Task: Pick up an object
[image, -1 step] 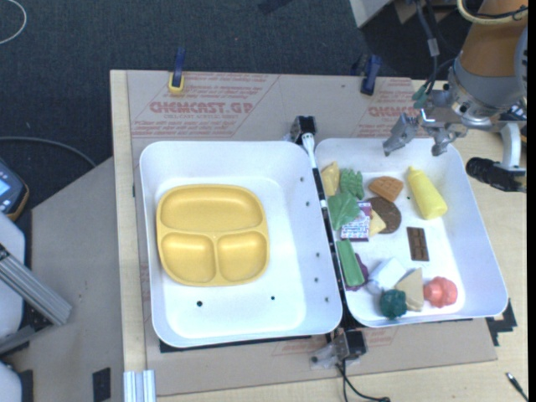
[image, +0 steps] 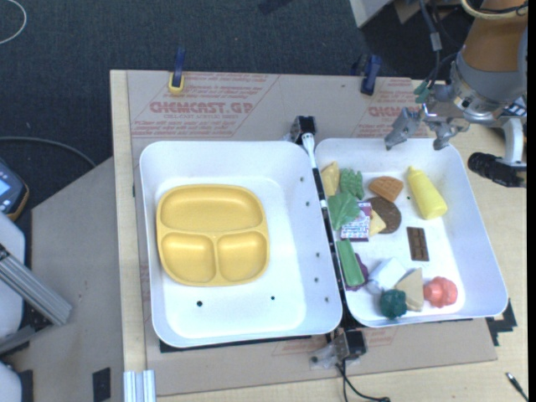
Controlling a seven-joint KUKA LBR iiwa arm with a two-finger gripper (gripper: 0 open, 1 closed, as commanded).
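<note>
Yellow bottle (image: 425,192), long axis near-vertical

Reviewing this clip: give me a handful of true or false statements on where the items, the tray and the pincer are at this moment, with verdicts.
1. The yellow divided tray lies in the left bin. True.
2. The pincer holds the yellow bottle. False: the pincer hangs open over the right bin's far edge with nothing between its fingers; the bottle lies in the bin.
3. The red round item lies near the right bin's near right corner. True.
4. The dark green item sits in the tray. False: it lies in the right bin, at its near edge.
5. The small brown bar lies in the left bin. False: it lies in the right bin, below the bottle.
</note>
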